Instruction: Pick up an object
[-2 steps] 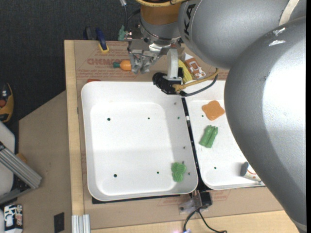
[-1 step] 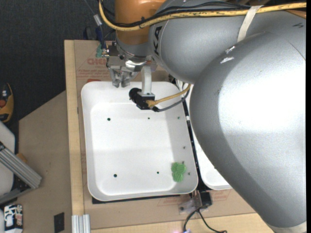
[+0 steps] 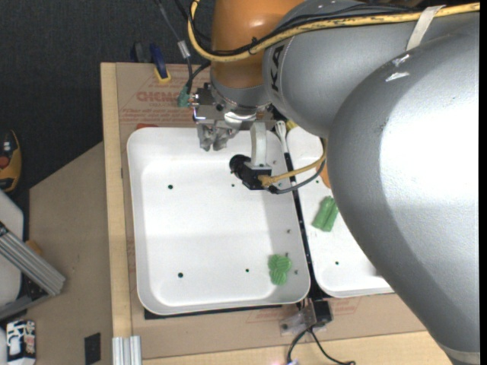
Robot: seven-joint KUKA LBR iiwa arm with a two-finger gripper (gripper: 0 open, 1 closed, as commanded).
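Note:
My gripper [image 3: 212, 139] hangs over the far edge of the left bin [image 3: 198, 226], below the orange wrist band. Its fingers [image 3: 205, 138] sit close together with nothing visible between them. A green lumpy object [image 3: 279, 268] lies in the near right corner of the left bin, well away from the gripper. A second green object, block-shaped [image 3: 326, 214], rests in the right bin [image 3: 342, 276] near its left wall. The grey arm covers most of the right bin.
A black cable fitting [image 3: 247, 172] with a yellow cable hangs beside the gripper over the left bin. A cardboard sheet [image 3: 122, 128] lies under both bins. A blue and yellow clamp [image 3: 158, 63] sits at the bench's far edge.

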